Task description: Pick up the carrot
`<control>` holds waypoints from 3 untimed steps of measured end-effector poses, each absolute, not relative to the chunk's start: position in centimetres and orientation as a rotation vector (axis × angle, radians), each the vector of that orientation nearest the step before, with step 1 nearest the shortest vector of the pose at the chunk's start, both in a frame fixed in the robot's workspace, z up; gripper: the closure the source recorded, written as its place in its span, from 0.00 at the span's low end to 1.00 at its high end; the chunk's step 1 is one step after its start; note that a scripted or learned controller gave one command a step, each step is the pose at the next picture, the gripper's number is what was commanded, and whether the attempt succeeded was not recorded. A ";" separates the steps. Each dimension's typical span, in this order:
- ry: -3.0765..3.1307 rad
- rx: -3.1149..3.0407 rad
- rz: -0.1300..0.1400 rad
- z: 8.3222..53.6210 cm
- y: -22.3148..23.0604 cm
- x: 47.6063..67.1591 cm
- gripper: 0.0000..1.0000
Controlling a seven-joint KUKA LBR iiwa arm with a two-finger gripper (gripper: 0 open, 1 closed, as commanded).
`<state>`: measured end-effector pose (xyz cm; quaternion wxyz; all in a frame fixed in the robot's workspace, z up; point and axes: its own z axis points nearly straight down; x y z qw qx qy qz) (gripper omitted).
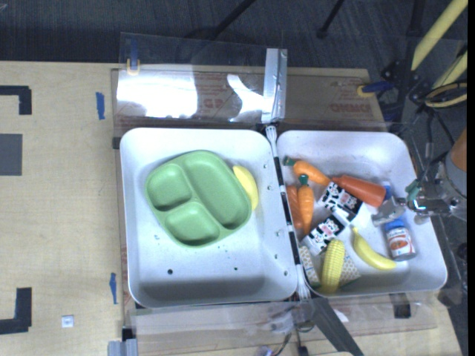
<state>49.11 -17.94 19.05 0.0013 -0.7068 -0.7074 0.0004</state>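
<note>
A pale wooden tabletop (59, 221) fills the left and lower part of the frame, marked with black tape corners and short blue tape strips. Above it, dark carpeted floor (148, 6) runs across the top, crossed by black stand legs, with a yellow bar (443, 17) at the upper right. A clear plastic panel (197, 80) stands behind the bins, catching bright glare.

The left bin (148, 273) holds a green divided plate (197, 196) with a yellow lemon-like piece (246, 186) touching its right edge.

The right bin (423, 269) is crowded. The carrot (301, 205) lies near its left wall, green top pointing up-frame. A second orange vegetable (310, 172) sits just above it, and a longer red-orange one (361, 189) lies to the right. Two black-and-white cartons (332, 213) press close against the carrot's right side. Lower down lie a corn cob (332, 264), a banana (371, 252) and a small can with a red label (399, 241).

The hand (415, 201) sits at the bin's right rim, well apart from the carrot; whether it is wide or narrow I cannot tell.
</note>
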 end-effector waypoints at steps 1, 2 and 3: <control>-2.227 -2.218 -0.001 18.7 -15.6 54.8 0.00; -2.467 -1.951 -0.002 18.3 -11.7 59.5 0.00; -2.710 -1.598 -0.003 11.4 -9.9 64.9 0.00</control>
